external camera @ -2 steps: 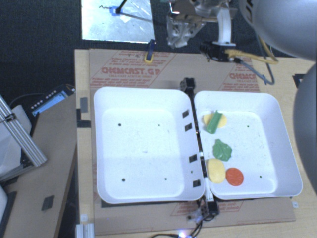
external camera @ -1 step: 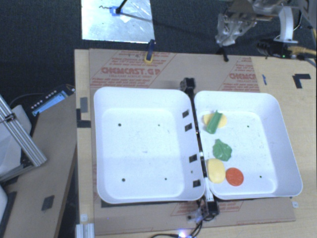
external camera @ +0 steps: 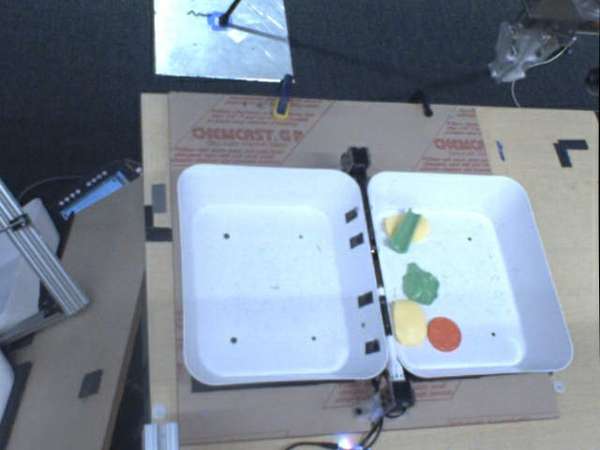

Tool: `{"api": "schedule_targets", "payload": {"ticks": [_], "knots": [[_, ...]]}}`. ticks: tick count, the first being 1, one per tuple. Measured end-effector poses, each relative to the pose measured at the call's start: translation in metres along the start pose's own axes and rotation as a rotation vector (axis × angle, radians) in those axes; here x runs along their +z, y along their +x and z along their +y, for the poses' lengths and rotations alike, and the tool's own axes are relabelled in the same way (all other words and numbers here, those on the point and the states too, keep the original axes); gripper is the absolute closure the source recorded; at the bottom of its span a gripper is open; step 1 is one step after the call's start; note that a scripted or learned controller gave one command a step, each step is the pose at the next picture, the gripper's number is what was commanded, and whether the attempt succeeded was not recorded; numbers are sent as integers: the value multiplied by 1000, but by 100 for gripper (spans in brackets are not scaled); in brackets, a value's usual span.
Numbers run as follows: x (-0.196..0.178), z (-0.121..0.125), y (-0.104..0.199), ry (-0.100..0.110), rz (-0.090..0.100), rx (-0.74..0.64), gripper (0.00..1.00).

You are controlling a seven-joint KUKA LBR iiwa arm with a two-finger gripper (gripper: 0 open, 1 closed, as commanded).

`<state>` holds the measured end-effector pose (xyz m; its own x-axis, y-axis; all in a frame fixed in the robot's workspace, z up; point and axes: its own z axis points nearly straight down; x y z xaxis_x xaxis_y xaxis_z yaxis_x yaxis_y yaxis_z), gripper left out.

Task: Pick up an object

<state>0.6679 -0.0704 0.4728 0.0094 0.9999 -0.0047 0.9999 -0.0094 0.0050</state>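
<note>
Looking down on the worktop (external camera: 234,120) and finding the gripper (external camera: 514,56) hanging beyond its far right corner, well apart from both bins; not managing to tell whether open or closed. Lying along the left side of the right bin (external camera: 530,251): green stick (external camera: 403,233) crossing a yellow piece (external camera: 418,225), green lump (external camera: 420,283), yellow oval (external camera: 409,322) just beside an orange disc (external camera: 444,334).

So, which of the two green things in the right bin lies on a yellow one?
The long green stick at the top; the crumpled green piece lies on bare bin floor.
</note>
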Motion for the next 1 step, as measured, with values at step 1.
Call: {"api": "schedule_targets", "payload": {"ticks": [1], "knots": [[178,-3,32,19,7,-14,100]]}}
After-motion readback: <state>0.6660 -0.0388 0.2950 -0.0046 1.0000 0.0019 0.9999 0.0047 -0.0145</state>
